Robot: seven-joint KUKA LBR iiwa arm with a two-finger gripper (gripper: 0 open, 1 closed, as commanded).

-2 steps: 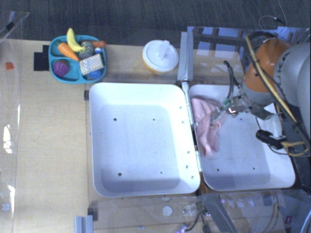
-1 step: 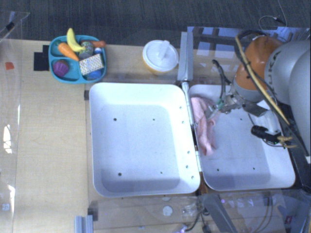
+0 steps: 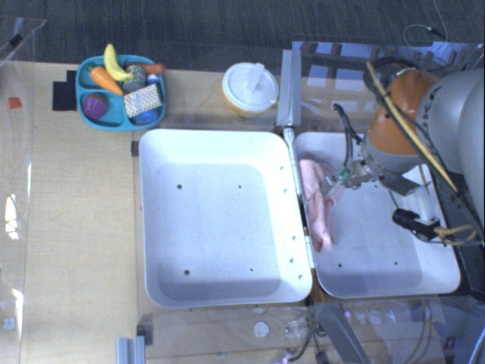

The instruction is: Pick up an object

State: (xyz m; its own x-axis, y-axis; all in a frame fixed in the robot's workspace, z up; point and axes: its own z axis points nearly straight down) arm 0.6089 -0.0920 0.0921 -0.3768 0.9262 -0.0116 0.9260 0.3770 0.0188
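Arm: you see the grey KUKA arm with its orange band point(image 3: 400, 120) reaching in from the right, over the right-hand shallow white bin point(image 3: 394, 268).

Gripper: the two-finger gripper point(image 3: 339, 179) sits low at the left part of that bin, right by the upper end of the cloth.

Grip state: its tips look to be touching the cloth's top edge, but at this slant you cannot tell how far apart the fingers stand or whether any cloth lies between them.

Task object: a pale pink crumpled cloth point(image 3: 317, 207) lies lengthwise along the right bin's left wall, running from near the gripper down toward the bin's middle.

Left bin: the larger shallow white bin point(image 3: 220, 218) sits just beside the right one, sharing the divider.

Bench, upper left: a blue compartment tray point(image 3: 120, 93) holds toy food, among it a yellow banana point(image 3: 114, 63) and an orange carrot point(image 3: 104, 78).

Bench, top centre: a round white-lidded yellow container point(image 3: 250, 87) stands just above the left bin.
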